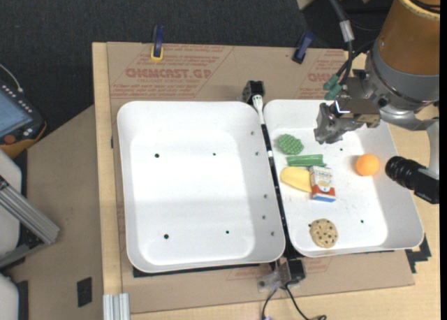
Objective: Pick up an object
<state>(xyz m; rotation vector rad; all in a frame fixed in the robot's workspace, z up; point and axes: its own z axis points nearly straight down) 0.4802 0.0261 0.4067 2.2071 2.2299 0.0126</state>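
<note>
Here the tool hangs above the right bin's far edge.
Your items cluster there (cookie apart); its grip state can't be told.

"CHEMCAST GP" on cardboard sheet

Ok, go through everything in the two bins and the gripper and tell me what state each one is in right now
Gripper: above the back of the right bin, nothing seen in it.
Orange ball: resting loose on the bin floor.
Cookie: lying flat near the front.
Yellow banana: lying on its side.
Small carton: tipped over, against the banana.
Green round piece: lying flat.
Green stick: lying flat.
Left bin: sitting level beside the right bin.
</note>
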